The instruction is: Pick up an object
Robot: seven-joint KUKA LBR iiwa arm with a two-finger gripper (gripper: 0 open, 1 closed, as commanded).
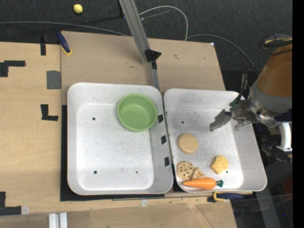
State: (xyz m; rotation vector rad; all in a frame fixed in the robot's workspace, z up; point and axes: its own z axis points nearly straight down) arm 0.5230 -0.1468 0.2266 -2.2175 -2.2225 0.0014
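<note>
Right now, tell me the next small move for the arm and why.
Probably shift the end effector down-left toward the round tan biscuit-like disc in the right white bin. It sits above bare bin floor, and the disc is the nearest object, apart from the others.

In the right bin lie a round tan biscuit (188,143), a yellow corn piece (219,164), a speckled cookie (184,168) and an orange carrot (201,184) along the front wall. A green bowl (137,112) stands upright in the left bin.
</note>
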